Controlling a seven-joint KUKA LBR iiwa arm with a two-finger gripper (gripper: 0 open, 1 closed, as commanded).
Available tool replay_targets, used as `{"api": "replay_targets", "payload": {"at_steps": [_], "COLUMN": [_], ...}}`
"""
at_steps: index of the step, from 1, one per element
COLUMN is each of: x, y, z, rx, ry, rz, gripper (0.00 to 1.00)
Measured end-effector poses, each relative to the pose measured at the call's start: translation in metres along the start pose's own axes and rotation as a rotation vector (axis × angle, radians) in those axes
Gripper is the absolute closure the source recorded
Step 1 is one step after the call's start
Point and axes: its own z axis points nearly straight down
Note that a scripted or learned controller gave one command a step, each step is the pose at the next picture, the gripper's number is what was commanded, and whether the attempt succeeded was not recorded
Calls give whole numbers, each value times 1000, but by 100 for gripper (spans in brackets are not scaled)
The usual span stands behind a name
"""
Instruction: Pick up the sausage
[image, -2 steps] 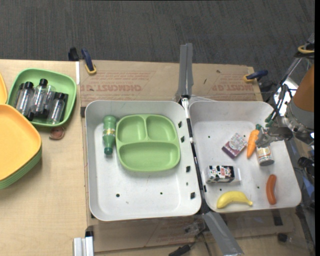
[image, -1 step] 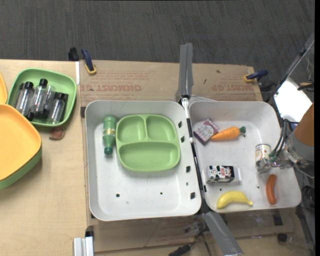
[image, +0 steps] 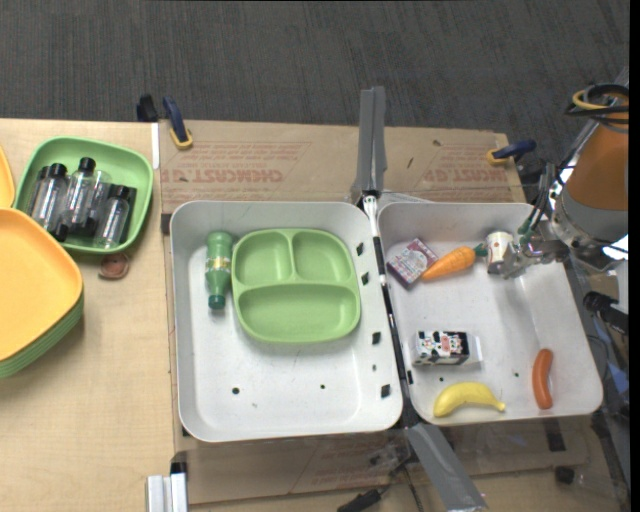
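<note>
Right now the KUKA arm (image: 600, 170) is reaching in over the right bin (image: 585, 400), with the gripper (image: 510, 258) hovering near the bin's far side beside the carrot (image: 448, 263); whether it's clamping anything, cannot tell. Left bin (image: 200, 400) is holding a green divided plate (image: 296, 285) and a green bottle (image: 218, 268). Sausage (image: 542, 378) is lying near the right wall, well apart from the gripper. Risk: it's sitting close to the wall, so a finger is likely hitting the rim or the sausage is rolling away. Banana (image: 468, 399), milk carton (image: 443, 347) and purple packet (image: 409, 261) are lying around, none blocking the sausage.
</note>
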Motion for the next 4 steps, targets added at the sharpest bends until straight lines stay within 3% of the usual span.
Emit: {"api": "replay_targets", "payload": {"at_steps": [1, 2, 3, 4], "x": [36, -2, -7, 5], "y": [57, -7, -85, 3], "z": [31, 30, 16, 3], "rx": [5, 0, 2, 1], "ry": [2, 1, 2, 0], "rz": [-225, -37, 50, 143], "gripper": [100, 100, 100, 100]}}
